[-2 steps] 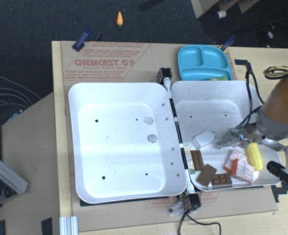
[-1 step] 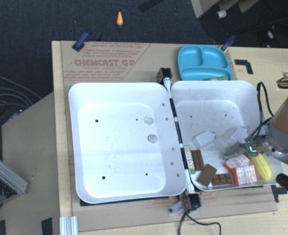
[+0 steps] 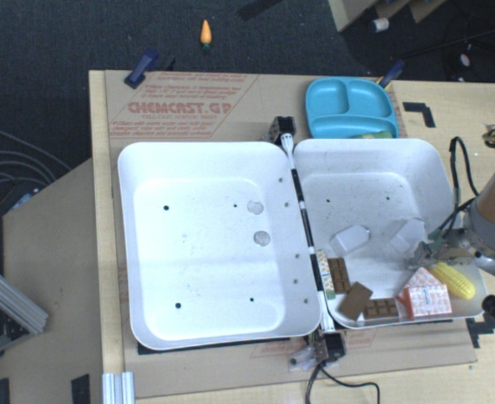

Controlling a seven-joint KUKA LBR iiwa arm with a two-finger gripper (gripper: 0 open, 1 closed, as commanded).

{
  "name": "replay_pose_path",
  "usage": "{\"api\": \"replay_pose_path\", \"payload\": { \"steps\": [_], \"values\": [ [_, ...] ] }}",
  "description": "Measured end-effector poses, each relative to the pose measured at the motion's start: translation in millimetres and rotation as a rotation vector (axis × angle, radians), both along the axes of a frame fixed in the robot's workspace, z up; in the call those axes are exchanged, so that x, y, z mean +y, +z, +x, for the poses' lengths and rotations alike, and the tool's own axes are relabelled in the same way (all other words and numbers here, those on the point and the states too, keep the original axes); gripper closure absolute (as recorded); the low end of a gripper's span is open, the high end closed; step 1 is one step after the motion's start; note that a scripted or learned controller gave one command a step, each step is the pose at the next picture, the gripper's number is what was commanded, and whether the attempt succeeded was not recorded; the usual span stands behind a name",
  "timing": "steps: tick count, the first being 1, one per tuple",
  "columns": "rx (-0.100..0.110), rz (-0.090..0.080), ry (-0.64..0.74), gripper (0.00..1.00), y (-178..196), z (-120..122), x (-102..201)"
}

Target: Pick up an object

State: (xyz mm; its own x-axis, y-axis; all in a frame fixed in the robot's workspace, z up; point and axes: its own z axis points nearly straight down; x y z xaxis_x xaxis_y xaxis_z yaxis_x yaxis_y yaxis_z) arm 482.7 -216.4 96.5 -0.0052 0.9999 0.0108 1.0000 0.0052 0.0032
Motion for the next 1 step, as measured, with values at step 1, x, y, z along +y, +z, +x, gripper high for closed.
{"api": "replay_pose_path", "payload": {
  "steps": [1],
  "values": [
    [0.002, -0.010, -0.003, 1.00, 91.7, 27.1, 70.5]
  ]
}}
